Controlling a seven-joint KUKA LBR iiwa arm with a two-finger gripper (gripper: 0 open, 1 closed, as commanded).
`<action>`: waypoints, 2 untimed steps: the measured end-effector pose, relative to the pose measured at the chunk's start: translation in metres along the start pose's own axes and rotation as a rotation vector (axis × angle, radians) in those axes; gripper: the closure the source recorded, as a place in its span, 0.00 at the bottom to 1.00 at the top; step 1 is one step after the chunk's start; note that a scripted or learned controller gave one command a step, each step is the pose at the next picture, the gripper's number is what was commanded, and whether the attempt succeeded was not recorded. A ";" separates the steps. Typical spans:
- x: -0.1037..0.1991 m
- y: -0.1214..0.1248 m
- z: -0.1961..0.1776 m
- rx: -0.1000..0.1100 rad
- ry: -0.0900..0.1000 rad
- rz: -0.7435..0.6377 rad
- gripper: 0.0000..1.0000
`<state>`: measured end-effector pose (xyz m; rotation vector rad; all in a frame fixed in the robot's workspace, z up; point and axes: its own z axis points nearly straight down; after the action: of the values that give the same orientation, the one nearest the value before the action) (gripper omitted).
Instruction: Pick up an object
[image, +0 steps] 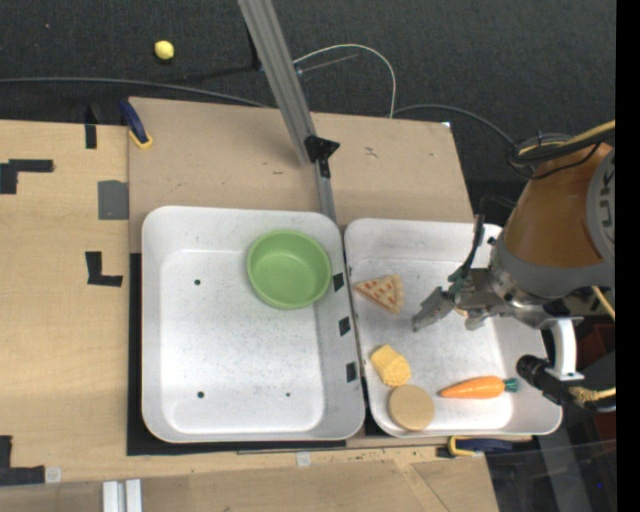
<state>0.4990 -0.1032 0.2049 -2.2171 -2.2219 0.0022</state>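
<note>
The arm (560, 225) reaches in from the right over the right bin (420, 240). Its gripper (432, 310) hangs above the bin's middle, fingers spread a little apart with nothing between them; one finger (428, 312) points left toward the waffle slice (380, 293), just short of it. Nearer in the same bin lie a yellow piece (391, 365), a tan disc (411, 407) and a carrot (474, 388) to the right. The left bin (200, 330) holds a green bowl (288, 268) at its far right.
</note>
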 end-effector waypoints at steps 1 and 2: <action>0.000 0.000 0.000 0.000 0.000 0.001 0.00; -0.010 0.000 0.052 0.005 0.000 0.002 0.00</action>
<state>0.4992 -0.1129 0.1530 -2.2163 -2.2176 0.0078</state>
